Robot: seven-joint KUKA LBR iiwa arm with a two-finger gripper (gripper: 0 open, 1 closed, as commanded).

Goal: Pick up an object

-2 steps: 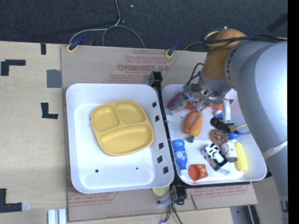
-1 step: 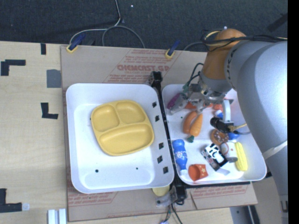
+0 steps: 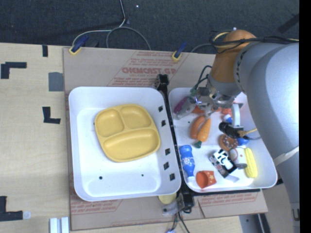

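Camera view: gripper (image 3: 206, 102) low in right bin (image 3: 265, 177), finger state not discernible, over carrot (image 3: 200, 128) and purple item (image 3: 183, 104). Advice: centre on one piece before closing. Left bin (image 3: 77, 144): yellow plate (image 3: 127, 132).

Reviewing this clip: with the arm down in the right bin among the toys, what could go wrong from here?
1. The gripper sits in a tight cluster: the carrot and a purple toy lie close together, so it may nudge or catch the wrong one.
2. It works near the divider; a knocked item could slide against that wall, or toward the yellow plate.
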